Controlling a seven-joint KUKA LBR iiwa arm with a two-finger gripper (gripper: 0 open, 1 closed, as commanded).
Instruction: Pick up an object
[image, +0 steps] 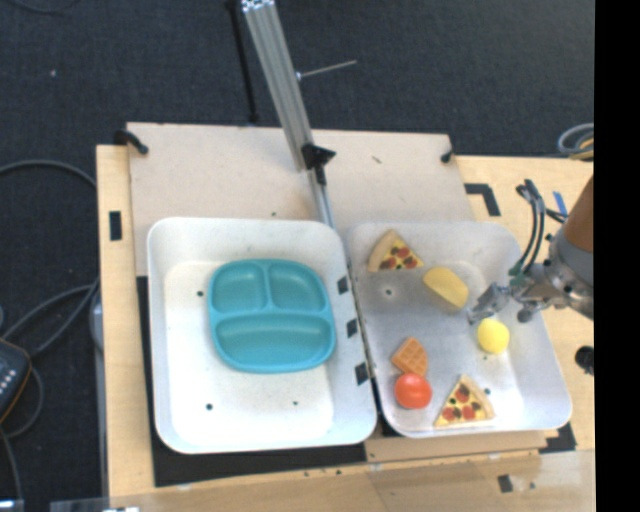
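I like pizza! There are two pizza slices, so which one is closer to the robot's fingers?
The pizza slice at the far end of the right bin looks a bit closer to the gripper. The other slice lies at the near edge, beside the red ball.

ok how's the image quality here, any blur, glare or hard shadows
Camera view: even, soft lighting, only faint shadows beside the blue tray and toys; the white bins look bright but not blown out; overall slightly soft, and the gripper is blurry, its fingers hard to resolve.
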